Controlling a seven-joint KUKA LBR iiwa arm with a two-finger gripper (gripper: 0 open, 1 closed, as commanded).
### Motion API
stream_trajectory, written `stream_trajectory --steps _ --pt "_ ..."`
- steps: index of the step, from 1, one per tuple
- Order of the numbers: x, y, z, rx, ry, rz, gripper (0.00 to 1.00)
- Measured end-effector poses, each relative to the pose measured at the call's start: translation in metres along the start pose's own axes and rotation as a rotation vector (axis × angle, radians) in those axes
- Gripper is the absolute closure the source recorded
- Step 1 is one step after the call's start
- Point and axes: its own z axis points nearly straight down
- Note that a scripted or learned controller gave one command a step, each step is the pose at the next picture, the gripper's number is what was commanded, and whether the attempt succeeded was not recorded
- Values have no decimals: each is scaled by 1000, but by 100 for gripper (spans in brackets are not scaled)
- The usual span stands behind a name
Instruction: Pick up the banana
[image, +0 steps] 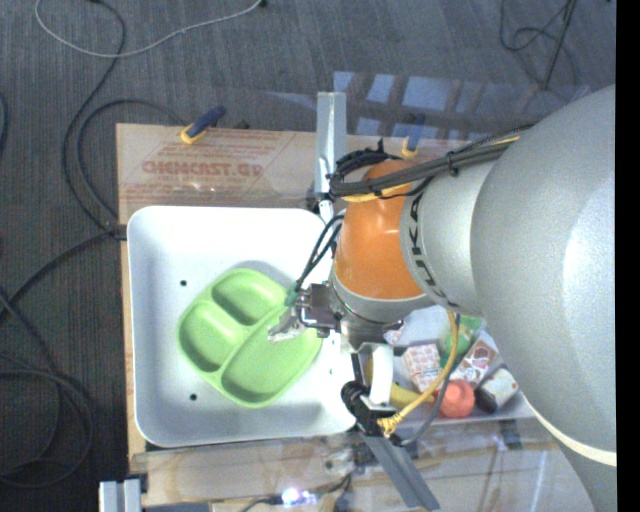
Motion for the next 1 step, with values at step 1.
stream_trajectory --steps 1 --pt "52 95 52 -3 -3 20 0"
